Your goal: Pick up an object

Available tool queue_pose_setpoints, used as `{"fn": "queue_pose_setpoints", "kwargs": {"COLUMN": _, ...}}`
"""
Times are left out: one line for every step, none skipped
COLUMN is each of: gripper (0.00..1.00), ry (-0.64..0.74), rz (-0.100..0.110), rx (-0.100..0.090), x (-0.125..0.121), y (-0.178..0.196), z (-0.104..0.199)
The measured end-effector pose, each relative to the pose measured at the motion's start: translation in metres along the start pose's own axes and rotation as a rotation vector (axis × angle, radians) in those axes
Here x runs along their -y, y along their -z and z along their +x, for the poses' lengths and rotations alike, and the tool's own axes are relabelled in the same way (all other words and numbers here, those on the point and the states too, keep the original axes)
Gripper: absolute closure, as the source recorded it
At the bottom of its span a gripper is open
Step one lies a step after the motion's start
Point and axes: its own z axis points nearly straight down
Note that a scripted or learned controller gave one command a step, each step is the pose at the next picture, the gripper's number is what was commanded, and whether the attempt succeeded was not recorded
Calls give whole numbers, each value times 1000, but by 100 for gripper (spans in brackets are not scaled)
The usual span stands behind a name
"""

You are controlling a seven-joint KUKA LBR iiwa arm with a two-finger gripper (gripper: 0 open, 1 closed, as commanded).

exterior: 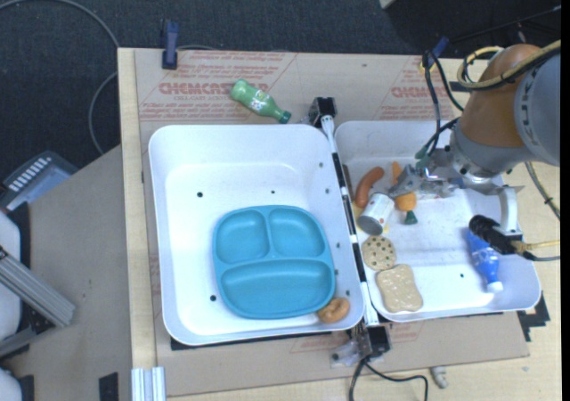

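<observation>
The right bin (445,297) holds an orange-red sausage (368,184), a white cup (376,210) on its side, a small orange carrot (407,202) with a green tip, a chocolate-chip cookie (378,252), a slice of bread (398,289) and a blue tube (486,266) with a white cap. My gripper (415,180) hangs low over the back middle of this bin, just above the carrot and to the right of the sausage. Nothing shows between its tips.
In the left bin (178,212) lies a blue divided plate (272,258), with a brown doughnut (335,308) at its front right corner. A green bottle (258,100) lies on the bench behind the bins. The grey arm (508,118) reaches in from the right.
</observation>
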Motion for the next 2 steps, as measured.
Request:
{"fn": "queue_pose_setpoints", "kwargs": {"gripper": 100, "ry": 0, "rz": -5, "rx": -1, "x": -2, "y": 11, "z": 1}}
{"fn": "queue_pose_setpoints", "kwargs": {"gripper": 100, "ry": 1, "rz": 6, "rx": -3, "x": 31, "y": 97, "z": 62}}
